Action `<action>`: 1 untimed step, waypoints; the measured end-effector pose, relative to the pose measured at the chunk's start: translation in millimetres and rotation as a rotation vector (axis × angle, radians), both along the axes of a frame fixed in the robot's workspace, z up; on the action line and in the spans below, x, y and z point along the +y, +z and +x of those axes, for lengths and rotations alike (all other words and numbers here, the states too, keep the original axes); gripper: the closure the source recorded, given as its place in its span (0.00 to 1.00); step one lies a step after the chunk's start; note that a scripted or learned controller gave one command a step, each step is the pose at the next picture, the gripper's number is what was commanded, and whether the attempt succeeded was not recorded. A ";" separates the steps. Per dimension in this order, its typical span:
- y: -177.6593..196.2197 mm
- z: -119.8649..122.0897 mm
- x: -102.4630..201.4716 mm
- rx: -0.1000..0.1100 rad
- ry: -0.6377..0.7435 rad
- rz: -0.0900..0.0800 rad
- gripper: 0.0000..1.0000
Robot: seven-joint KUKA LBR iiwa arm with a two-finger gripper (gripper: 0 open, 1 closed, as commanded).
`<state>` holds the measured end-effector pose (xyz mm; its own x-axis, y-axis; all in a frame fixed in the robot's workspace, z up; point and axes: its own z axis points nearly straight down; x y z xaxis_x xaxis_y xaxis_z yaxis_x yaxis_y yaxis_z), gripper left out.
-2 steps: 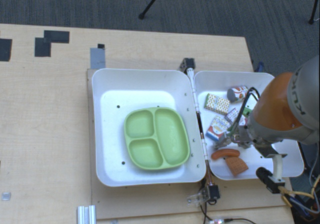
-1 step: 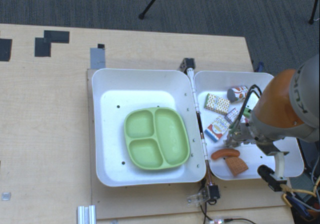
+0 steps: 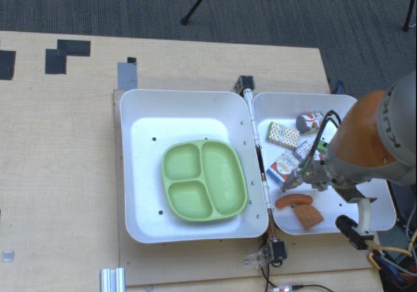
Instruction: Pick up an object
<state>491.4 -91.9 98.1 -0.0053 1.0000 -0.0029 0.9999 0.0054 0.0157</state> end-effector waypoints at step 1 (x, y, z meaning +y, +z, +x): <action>10.5 1.5 0.7 -0.004 0.003 0.000 1.00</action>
<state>492.9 -91.2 108.6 -0.0081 1.0000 -0.0026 0.9998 0.0082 0.0195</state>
